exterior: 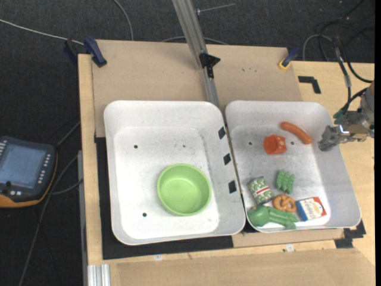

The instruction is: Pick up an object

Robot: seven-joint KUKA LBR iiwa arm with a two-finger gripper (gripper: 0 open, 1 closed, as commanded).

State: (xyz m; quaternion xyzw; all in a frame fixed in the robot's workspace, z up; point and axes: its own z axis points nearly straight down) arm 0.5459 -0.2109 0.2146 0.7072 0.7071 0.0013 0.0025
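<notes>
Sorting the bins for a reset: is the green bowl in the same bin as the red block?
No, the green bowl sits in the left bin, while the red block lies in the right bin.

- Orange sausage (296, 131): long and slim, lying slantwise at the far right of the right bin
- Red block (274, 144): squat, just left of the sausage and a little nearer
- Green bowl (184, 189): round, upright, in the near part of the left bin
- Green-and-white carton (259, 189), dark green leafy piece (285, 181), brown pretzel (284, 203), red-and-white packet (311, 208) and green scoop (271, 217): clustered close together at the near end of the right bin
</notes>
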